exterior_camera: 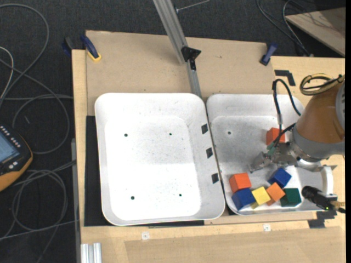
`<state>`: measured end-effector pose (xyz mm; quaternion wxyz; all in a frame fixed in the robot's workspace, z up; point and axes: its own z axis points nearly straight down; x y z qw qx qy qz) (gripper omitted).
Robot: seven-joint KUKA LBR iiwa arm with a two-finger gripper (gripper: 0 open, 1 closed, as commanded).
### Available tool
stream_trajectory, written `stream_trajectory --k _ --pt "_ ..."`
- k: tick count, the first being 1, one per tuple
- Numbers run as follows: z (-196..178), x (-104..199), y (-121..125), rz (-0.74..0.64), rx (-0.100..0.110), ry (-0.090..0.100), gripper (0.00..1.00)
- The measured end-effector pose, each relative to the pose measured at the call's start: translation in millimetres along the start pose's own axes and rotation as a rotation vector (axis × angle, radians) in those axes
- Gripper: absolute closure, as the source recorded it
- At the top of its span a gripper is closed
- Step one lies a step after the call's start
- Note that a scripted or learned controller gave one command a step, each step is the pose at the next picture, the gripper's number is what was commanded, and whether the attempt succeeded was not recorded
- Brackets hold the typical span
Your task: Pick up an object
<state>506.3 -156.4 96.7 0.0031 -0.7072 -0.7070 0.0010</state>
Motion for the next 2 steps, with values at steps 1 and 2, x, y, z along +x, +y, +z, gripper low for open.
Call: stream_trajectory --k 1,2 --pt "-14 -1 2 0.0 -0.007 -0.002 1.0" --pt "-71 -10 -1 0.0 -0.012 -0.005 1.0"
